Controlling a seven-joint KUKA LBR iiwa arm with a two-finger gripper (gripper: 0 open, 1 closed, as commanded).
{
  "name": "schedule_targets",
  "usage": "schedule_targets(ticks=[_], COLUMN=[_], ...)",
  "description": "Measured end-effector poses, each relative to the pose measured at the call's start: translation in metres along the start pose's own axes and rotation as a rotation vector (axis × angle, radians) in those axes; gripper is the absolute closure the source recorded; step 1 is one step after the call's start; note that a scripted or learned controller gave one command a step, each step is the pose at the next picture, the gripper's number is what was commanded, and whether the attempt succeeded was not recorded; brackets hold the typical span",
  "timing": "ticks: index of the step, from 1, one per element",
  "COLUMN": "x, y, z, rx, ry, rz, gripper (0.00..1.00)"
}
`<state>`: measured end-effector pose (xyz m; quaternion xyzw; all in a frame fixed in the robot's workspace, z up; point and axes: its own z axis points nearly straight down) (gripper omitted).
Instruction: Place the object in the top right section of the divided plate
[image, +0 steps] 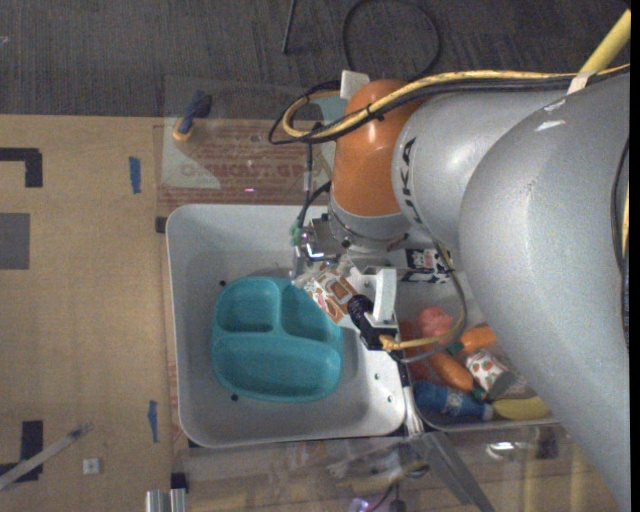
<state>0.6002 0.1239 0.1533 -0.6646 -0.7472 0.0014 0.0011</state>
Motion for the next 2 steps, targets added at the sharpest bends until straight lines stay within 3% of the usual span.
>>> schedule_targets(ticks=[1, 2], x=[0.000, -0.004], y=[0.000, -0.021], z=[-0.001, -0.034], rx=[-0.001, -0.001], ry=[0.000, 0.000], rz=[0.000, -0.153], gripper=[0.00, 0.00])
